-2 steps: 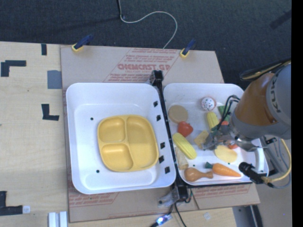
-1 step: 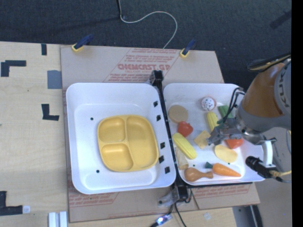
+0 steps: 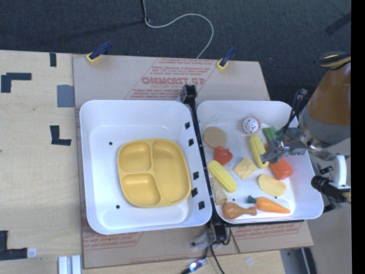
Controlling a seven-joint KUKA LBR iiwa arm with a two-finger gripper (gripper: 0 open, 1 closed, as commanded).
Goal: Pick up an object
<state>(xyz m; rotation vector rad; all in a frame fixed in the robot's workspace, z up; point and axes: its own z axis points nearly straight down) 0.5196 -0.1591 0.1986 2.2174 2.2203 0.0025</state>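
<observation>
The gripper (image 3: pixel 278 149) is low in the right bin (image 3: pixel 302 211), its tip just beside the upright corn cob (image 3: pixel 256 149) w/ a red-orange piece (image 3: pixel 280 168) directly below it; if the jaws are open or shut I cannot tell. Same bin holds approx. a dozen toy foods, e.g. a second corn cob (image 3: pixel 222 176), tomato (image 3: pixel 222 155), cheese wedge (image 3: pixel 244 168), carrot (image 3: pixel 272 205), drumstick (image 3: pixel 238 210), while the left bin (image 3: pixel 94 153) holds a yellow divided plate (image 3: pixel 153 172). Both bins sit on cardboard (image 3: pixel 165 81) clamped on a pale bench (image 3: pixel 34 153), dark floor behind.
</observation>
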